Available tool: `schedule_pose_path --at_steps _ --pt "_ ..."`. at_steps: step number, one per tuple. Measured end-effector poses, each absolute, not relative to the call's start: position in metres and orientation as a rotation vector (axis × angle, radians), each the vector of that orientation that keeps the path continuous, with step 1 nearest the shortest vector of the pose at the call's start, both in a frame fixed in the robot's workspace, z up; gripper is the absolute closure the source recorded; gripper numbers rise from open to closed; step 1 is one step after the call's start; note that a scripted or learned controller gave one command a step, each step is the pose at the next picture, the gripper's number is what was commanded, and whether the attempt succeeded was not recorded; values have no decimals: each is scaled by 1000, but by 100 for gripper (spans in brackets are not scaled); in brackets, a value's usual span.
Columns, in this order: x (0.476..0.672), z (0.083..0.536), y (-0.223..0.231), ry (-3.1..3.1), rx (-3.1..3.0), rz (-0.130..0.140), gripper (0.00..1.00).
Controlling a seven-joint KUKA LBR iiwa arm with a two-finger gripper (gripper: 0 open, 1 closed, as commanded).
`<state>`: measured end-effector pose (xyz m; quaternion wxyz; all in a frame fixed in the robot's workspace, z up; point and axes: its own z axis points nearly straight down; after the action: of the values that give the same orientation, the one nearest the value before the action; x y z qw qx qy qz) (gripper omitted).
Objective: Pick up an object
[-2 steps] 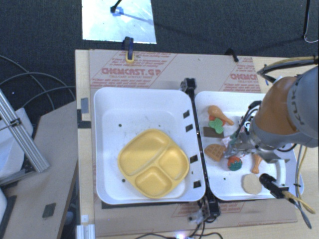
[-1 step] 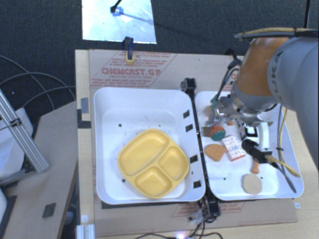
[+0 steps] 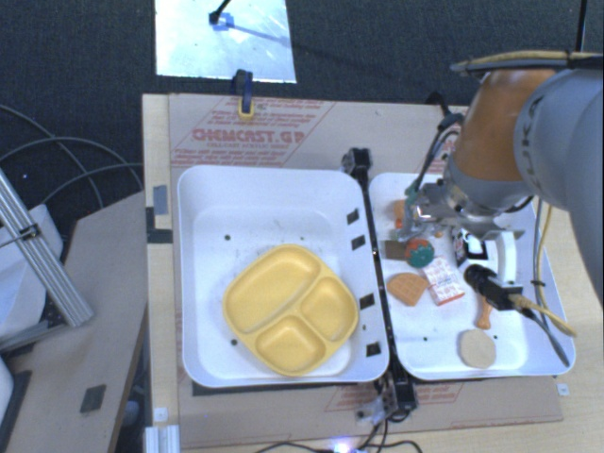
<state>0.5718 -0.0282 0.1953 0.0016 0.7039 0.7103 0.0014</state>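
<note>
The teal round thing (image 3: 419, 251) was the object I judged nearest to being picked. It lay in the right bin (image 3: 429, 340), close to that bin's left wall and about halfway between its back edge and its front edge. My claw (image 3: 422, 217) hung just beside it, on the side toward the back edge. I could not tell whether the claw was released or clenched, because my own wrist covered that part, and I saw nothing held in it.

Around the teal thing the place was crowded. A flat tan piece (image 3: 408, 288) lay just beside it toward the front edge, and a small red and white box (image 3: 444, 282) lay beside that one. A pale disc (image 3: 477, 348) rested apart from them, near the front edge. In the left bin (image 3: 245, 206) a yellow tray (image 3: 291, 308) with three compartments lay toward the front.

I think several things could go wrong from here. The teal thing looked round, so it might roll away if the claw came down off its centre. With the neighbours so near, the claw could also push the tan piece or the box, or close on two things together. The left wall was close too, and it might block the claw on that side.
</note>
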Motion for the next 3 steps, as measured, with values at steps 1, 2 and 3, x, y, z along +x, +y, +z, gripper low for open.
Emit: schedule_pose_path --at_steps 1,2,3 --pt "572 206 -28 2234 2202 6 100" --pt "538 183 -64 2219 2225 -3 100" --pt "507 165 -117 2216 2225 -4 100"
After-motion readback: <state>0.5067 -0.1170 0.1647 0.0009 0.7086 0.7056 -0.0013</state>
